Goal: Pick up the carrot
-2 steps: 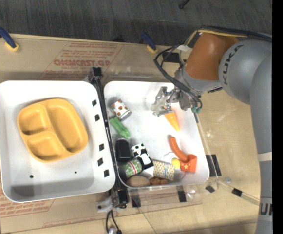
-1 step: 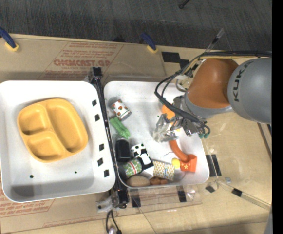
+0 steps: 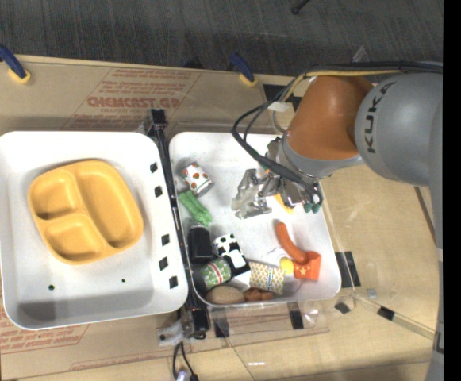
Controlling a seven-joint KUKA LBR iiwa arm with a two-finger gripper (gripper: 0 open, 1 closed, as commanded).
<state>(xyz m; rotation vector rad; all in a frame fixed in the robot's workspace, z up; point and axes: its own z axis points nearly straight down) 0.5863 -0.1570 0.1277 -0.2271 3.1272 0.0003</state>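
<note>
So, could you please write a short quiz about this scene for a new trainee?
1. True or false: the orange carrot lies in the left white bin.
2. Which bin holds the yellow divided plastic tray? A left, B right.
3. Fill in: the metal hand hovers over the ____ white bin.

Key: 1 false; 2 A; 3 right.

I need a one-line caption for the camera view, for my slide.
KUKA arm's gripper hovers in the right bin, above-left of the carrot; a yellow tray fills the left bin.
</note>
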